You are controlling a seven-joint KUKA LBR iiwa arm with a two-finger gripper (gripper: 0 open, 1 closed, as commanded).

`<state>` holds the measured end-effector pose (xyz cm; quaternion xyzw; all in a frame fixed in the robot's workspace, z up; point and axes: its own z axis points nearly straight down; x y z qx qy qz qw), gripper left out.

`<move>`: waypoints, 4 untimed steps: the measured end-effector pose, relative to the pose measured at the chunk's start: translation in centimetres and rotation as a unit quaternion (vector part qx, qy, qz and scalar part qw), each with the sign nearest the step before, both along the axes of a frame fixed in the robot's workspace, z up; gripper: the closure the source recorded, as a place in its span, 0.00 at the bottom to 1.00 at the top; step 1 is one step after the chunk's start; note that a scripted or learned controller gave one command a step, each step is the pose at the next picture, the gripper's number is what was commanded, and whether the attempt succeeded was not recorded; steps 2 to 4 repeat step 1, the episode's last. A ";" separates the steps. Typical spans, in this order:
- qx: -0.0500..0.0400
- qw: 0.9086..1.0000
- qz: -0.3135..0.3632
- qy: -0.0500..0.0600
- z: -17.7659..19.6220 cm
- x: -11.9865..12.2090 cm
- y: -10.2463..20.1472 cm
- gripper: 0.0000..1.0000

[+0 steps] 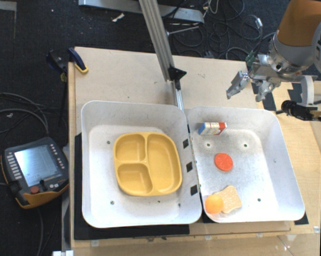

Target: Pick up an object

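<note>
The claw [251,86] hangs wide and holding nothing over bare tabletop [120,75] at the right bin's [286,162] one o'clock corner, outside its rim. Candidates lie inside: a small carton [212,128] at eleven o'clock, an orange disc [224,162] mid-bin, a tan slice [230,199] touching an orange ball [214,204] at seven. The disc looks the cleanest pick, with open floor all round it for a straight descent; the seven o'clock pair crowd the rim, and the carton sits near the divider beside the yellow tray's [148,163] bin
</note>
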<state>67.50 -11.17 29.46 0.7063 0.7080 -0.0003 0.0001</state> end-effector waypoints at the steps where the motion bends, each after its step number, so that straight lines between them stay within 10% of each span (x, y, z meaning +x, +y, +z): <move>1: 0.000 1.000 0.000 0.000 0.0 0.0 0.0 0.00; 4: 0.000 1.000 0.000 0.000 0.0 0.0 0.0 0.00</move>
